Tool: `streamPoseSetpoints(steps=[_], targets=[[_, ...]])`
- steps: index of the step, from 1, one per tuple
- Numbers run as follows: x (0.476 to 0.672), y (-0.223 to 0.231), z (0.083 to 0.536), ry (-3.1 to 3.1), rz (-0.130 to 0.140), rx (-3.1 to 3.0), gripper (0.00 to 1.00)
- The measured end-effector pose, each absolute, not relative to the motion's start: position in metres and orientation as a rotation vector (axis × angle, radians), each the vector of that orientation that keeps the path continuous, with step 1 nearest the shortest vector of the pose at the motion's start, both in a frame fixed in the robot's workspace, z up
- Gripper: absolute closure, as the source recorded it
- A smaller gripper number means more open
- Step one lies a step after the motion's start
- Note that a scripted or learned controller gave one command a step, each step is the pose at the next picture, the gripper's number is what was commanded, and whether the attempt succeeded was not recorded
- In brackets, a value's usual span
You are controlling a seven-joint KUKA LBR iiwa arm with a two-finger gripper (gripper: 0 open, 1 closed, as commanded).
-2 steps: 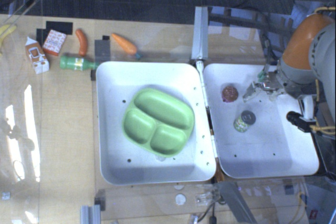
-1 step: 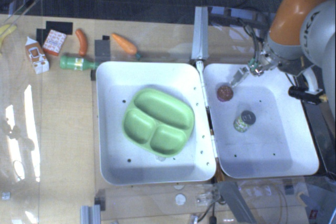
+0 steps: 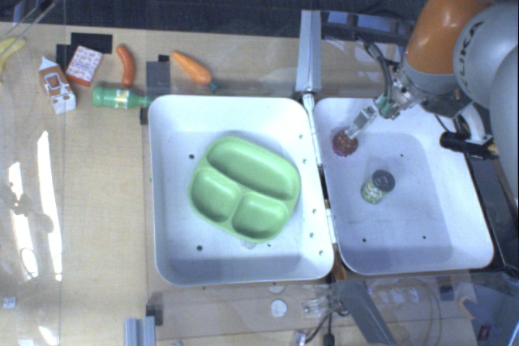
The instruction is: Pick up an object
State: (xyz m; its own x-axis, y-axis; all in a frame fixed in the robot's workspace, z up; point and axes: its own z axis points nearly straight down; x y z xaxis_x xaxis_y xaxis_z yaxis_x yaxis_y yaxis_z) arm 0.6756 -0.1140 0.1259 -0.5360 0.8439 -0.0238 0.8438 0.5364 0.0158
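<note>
Wooden bench, two white bins (image 3: 166,255). In the right bin I see my gripper (image 3: 350,135) just above a red ball (image 3: 345,144), a jar (image 3: 375,186) nearby; grip state unclear, possibly touching. Nothing lifted yet.

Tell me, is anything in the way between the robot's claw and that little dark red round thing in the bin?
Nothing visible blocks it. The claw sits at the upper left of the right white bin, its tip right over the small dark red round object. The small green jar with a dark lid lies lower down, off to the side.
</note>
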Motion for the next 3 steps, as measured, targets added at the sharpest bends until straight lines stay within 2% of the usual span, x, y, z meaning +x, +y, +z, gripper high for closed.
streamPoseSetpoints(steps=[2,3], targets=[[0.676,-0.111,0.121,2.727,0.0,1.501,0.0],[0.661,-0.101,0.117,2.706,0.027,1.49,0.0]])
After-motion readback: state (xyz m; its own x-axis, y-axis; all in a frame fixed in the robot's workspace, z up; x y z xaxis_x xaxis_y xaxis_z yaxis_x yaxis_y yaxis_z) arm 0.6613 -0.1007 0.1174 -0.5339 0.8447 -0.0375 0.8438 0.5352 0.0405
